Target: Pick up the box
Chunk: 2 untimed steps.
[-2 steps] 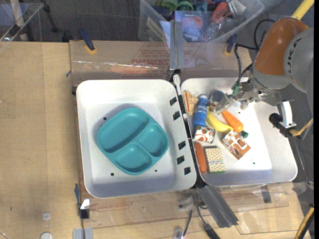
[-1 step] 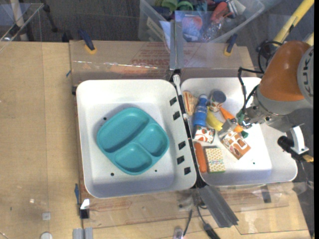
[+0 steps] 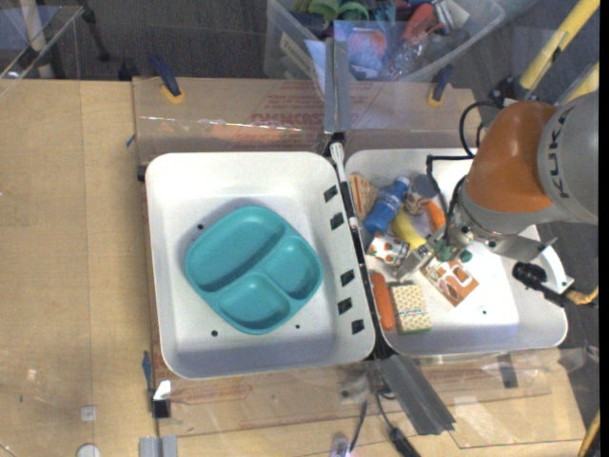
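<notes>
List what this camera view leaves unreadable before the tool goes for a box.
- Tool: low over the right bin's clutter; the orange-banded wrist above hides its upper part, and whether it grips anything cannot be told.
- Small printed box beside the tool: lettering too small to read.
- Tan patterned box: label blurred.
- Blue bottle: lower end buried among neighbouring items.
- Toy crate: cut by the top edge.

divided tray (image 3: 252,269) in left bin (image 3: 171,198)

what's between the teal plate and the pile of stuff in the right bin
In the camera view, the raised divider where the two bins meet, with black clips along it, lies between the teal plate and the pile. White bin floor flanks the plate.
</notes>
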### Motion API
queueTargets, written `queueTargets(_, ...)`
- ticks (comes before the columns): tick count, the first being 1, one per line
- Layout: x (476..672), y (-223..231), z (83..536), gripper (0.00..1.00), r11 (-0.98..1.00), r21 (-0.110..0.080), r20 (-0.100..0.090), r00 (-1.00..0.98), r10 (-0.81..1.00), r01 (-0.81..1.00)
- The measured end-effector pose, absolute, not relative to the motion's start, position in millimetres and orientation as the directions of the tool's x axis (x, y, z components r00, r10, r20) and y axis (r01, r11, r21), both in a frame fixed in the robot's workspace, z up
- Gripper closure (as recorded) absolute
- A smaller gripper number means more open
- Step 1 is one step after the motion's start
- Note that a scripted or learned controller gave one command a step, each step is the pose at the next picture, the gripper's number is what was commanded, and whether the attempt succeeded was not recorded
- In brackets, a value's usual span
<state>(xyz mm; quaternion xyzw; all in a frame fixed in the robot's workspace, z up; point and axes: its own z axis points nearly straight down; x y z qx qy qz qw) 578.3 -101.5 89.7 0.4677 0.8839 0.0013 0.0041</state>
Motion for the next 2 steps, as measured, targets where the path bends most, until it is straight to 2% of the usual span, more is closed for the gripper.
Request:
queueTargets(1, 580.8, -104, 101, 1.0, 0.558, 0.013, -0.014, -0.558, 0.83, 0.83)
queueTargets(2, 566.2, -49, 207, 1.0, 0.541, 0.002, -0.001, -0.541, 0.841, 0.841)
